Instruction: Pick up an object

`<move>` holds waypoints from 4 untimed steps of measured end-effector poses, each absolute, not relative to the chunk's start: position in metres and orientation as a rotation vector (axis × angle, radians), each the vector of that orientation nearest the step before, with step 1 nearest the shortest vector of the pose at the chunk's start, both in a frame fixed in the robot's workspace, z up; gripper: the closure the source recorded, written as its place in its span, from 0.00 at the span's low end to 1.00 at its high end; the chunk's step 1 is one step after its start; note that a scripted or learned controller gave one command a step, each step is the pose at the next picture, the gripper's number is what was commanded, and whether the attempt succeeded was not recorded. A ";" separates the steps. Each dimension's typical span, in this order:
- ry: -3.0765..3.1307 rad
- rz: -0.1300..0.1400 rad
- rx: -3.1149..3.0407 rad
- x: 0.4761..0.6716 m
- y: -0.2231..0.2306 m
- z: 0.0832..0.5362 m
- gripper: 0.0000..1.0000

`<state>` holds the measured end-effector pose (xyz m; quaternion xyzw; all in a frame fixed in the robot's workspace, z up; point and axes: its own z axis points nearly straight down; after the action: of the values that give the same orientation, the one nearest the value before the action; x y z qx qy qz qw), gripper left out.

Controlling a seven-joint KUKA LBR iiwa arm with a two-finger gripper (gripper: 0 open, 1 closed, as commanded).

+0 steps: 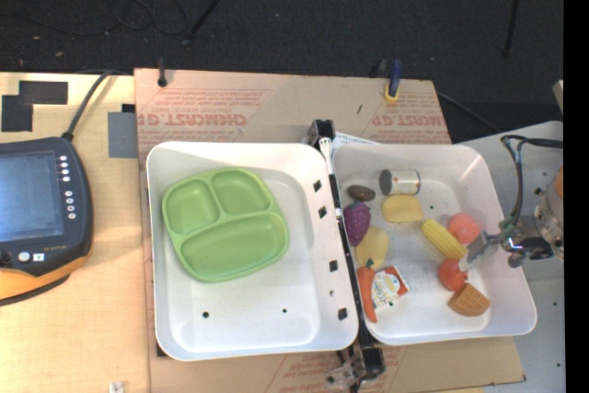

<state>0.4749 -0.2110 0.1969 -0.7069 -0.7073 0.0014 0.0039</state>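
Lowest in frame, my orange wedge [469,300] sits in the right bin [497,327] — gripper [477,250] just above it, grip state unreadable.

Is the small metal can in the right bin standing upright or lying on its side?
Lying on its side. The metal can shows its long silver body running sideways across the right bin floor, with its dark round end facing left.
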 end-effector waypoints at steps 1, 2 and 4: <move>-2.215 0.003 -2.220 0.475 -0.213 0.209 1.00; -2.226 -0.002 -2.216 0.477 -0.166 0.249 1.00; -2.221 0.002 -2.215 0.476 -0.111 0.254 1.00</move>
<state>0.4759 -0.1114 0.2536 -0.7062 -0.7081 0.0007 0.0023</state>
